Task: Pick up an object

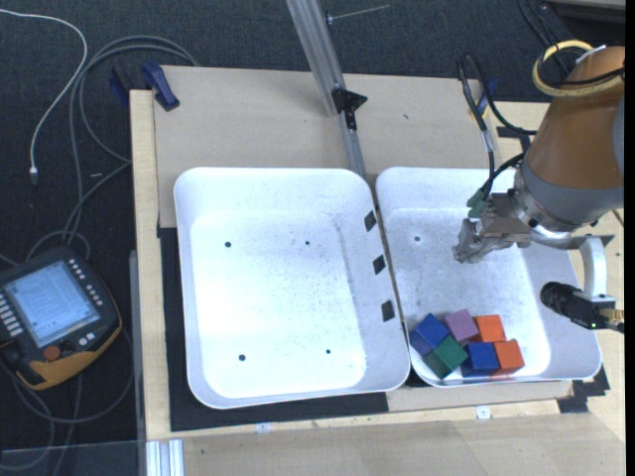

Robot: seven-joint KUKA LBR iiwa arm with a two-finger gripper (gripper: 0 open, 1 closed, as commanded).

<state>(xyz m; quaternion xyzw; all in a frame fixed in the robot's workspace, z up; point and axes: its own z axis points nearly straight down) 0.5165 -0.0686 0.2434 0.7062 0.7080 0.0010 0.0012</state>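
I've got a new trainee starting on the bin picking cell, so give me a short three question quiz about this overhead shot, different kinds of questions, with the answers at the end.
1. True or false: the cluster of blocks lies in the left bin.
2. Multiple choice: where in its bin does the cluster sit? A) far corner by the metal rail B) near edge, toward the bottom of the view C) dead centre
3. Short answer: is the gripper touching any block?

Key
1. False; the blocks lie in the right bin.
2. B
3. No; it hangs over bare bin floor, apart from the cluster.
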